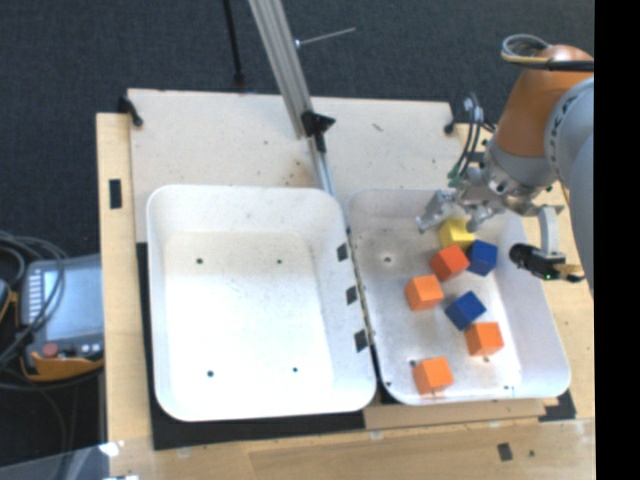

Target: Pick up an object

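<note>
Several small blocks lie in the right bin (392,230). A yellow block (458,235) sits at the far side, with a red-orange block (450,262) and a blue block (483,257) just in front of it. Nearer the front are an orange block (424,292), a second blue block (465,309), and two more orange blocks (484,338) (433,374). My gripper (455,213) hangs low over the far part of this bin, right above the yellow block's back edge and partly covering it. I see nothing held in it.
The left bin (250,194) stands beside the right one, their rims meeting at the middle. A slanted aluminium post (283,56) rises from the bench behind the bins. The arm comes in from the right over the bin's far right corner.
</note>
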You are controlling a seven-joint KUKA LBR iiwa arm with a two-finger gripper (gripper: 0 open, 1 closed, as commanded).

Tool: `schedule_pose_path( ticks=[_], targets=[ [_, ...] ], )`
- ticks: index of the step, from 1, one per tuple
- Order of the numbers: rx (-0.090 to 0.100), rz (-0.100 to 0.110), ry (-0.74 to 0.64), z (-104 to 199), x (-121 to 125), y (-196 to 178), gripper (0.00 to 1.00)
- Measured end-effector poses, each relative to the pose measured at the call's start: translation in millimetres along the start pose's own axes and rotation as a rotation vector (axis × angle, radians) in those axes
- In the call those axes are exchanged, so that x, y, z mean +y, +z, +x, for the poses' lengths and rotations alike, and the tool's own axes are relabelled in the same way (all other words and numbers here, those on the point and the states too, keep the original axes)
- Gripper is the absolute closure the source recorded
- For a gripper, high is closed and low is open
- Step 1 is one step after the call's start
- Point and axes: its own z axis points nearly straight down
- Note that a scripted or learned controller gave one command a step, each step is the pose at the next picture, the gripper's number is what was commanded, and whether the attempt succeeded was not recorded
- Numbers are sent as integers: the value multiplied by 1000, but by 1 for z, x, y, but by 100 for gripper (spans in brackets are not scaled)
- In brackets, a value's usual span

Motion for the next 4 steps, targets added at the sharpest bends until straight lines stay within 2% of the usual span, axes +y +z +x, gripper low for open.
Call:
schedule_pose_path(
  ticks=[1,2,3,4],
  targets=[
    [-6,-25,-1,-3,6,19,0],
    [-10,-31,-5,-4,7,9,100],
    [1,-10,-4,-9,10,-37,100],
    [1,-12,-4,-10,11,-92,100]
  ],
)
